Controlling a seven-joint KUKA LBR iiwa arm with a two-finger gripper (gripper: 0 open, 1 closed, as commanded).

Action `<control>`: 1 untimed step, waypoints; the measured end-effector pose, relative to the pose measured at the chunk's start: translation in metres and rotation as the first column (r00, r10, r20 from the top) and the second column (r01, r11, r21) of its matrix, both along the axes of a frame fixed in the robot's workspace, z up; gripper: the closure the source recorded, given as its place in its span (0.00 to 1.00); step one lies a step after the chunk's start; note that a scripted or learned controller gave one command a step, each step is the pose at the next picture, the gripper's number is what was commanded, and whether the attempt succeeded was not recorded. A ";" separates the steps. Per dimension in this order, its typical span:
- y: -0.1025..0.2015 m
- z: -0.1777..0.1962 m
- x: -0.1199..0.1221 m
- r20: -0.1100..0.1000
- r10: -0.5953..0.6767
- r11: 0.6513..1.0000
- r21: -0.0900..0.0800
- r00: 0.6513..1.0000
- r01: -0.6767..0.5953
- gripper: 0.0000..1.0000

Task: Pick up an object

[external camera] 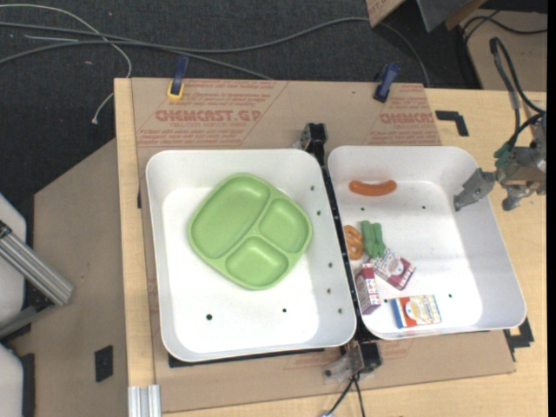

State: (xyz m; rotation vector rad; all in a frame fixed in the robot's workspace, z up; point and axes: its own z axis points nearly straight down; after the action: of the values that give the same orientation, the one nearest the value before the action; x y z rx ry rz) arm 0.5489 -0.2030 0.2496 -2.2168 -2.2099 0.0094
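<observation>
At the right edge of the bench, the gripper (483, 187) hangs over the rim of the right bin (486, 259), one grey finger (471, 189) pointing down toward the bin's upper right corner. Whether the jaws are open or closed cannot be told from this angle, and nothing is visible between them. The small objects lie well apart from it, gathered along the bin's left side: an orange sausage (373, 187) near the top wall; below it a pretzel-like orange piece (354, 241) just beside a green toy vegetable (373, 237); then a maroon-and-white packet (394, 270), a second maroon packet (368, 289) against the left wall, and a small white carton with a blue stripe (416, 310) near the lower rim. In the left bin (174, 276), a green divided plate (250, 230) with three compartments sits tilted toward the centre. Both bins rest on a cardboard sheet (217, 111) held by two blue clamps (178, 78) at its far edge.
</observation>
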 end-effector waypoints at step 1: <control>0.000 0.006 0.002 0.012 0.003 1.000 -0.003 1.000 -0.003 0.00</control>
State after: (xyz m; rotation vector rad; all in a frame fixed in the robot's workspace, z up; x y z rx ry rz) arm 0.5514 -0.2025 0.2557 -2.2204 -2.2208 0.0000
